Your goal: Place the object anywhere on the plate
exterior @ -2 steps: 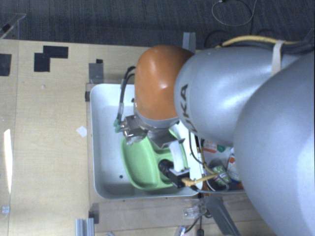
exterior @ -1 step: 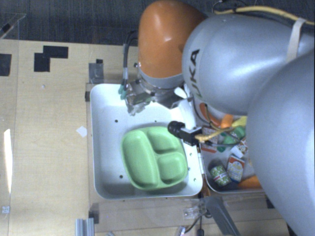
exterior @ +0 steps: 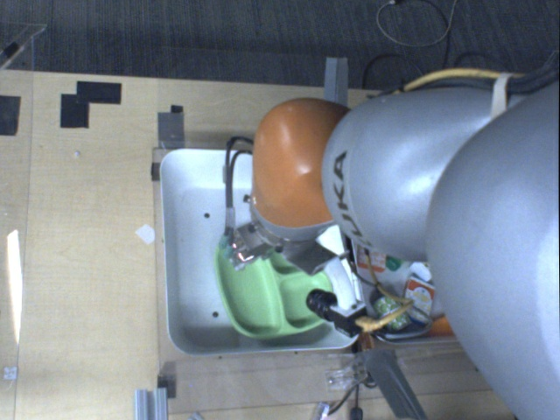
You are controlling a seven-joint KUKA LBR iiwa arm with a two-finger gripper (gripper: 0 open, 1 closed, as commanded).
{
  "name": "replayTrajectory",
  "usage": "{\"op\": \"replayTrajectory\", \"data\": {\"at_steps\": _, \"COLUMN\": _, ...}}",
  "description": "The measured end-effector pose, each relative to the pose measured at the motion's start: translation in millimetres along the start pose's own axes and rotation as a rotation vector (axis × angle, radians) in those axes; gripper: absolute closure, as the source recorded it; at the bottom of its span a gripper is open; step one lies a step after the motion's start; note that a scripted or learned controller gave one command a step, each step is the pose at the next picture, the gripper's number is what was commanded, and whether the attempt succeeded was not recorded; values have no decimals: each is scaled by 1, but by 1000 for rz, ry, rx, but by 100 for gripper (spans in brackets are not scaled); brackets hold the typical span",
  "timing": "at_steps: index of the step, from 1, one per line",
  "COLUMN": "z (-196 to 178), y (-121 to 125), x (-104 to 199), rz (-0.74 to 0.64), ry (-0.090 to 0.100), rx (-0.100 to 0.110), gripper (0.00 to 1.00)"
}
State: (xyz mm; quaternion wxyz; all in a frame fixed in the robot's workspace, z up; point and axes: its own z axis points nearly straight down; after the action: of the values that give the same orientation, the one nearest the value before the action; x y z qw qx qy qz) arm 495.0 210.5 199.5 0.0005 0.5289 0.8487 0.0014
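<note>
Nearest us, at the lower edge of the left white bin (exterior: 184,261), we see the light green divided plate (exterior: 258,300), its long axis running from upper left down to lower right, with a raised rib splitting it into sections. Just right of it a small heap of packaged goods (exterior: 411,300) lies in the other bin, its print too small for us to read, and which item is the task's object we cannot tell. Above, the arm (exterior: 420,191) with its orange band (exterior: 293,160) shows "KUKA" reading sideways, and it hides the gripper, so we cannot tell its state.
</note>
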Motion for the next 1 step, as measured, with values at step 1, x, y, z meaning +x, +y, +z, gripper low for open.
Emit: {"op": "replayTrajectory", "data": {"at_steps": 1, "z": -15, "y": 9, "x": 14, "rz": -46, "ry": 0, "rx": -1, "gripper": 100}}
